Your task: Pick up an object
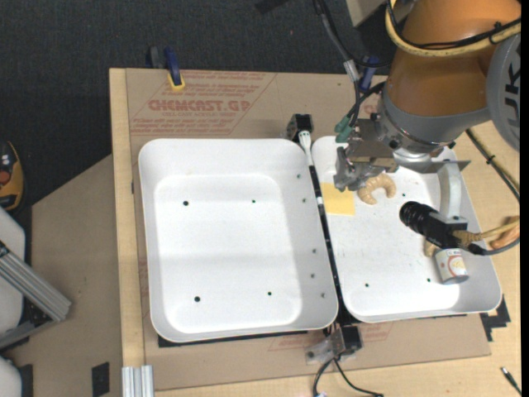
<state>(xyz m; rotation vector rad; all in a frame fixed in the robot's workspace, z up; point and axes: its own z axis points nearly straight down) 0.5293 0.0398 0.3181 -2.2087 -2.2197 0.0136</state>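
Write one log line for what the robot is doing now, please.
gripper: low over right bin | beside: yellow square, tan curved piece | small cylinder: apart, by right wall | lifted: nothing yet

Red print "CHEMCAST" on brown board [207, 89]; smaller lines beneath unreadable.

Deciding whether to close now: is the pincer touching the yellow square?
Cannot tell. In the camera view the pincer overlaps the upper edge of the yellow square, but the slanted look down from above hides any height gap between them.
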